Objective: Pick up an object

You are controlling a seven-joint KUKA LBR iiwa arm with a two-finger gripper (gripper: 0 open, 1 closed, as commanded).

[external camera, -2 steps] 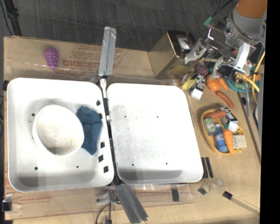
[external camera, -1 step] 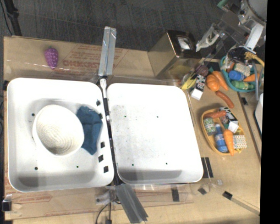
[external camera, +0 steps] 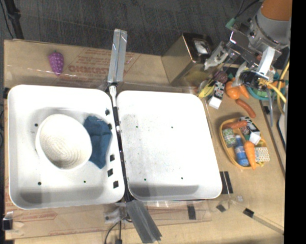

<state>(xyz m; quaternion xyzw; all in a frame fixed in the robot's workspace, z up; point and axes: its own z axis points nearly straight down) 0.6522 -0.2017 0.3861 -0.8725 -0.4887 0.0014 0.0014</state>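
Note:
In the left bin (external camera: 20, 189) lies a white, round, ribbed dome-shaped object (external camera: 64, 141). A crumpled dark blue cloth (external camera: 99, 139) rests against its right side. The gripper (external camera: 216, 57) hangs at the top right, beyond the far right corner of the right bin (external camera: 167, 144) and well apart from both objects. It sits under the grey arm with its orange band (external camera: 275, 7).
A purple grape-like toy (external camera: 56, 62) lies on the cardboard behind the left bin. Near the gripper stands a brown box (external camera: 188, 59). A yellow bowl (external camera: 242, 143) of small items and loose toys (external camera: 233, 90) crowd the bench to the right of the bins.

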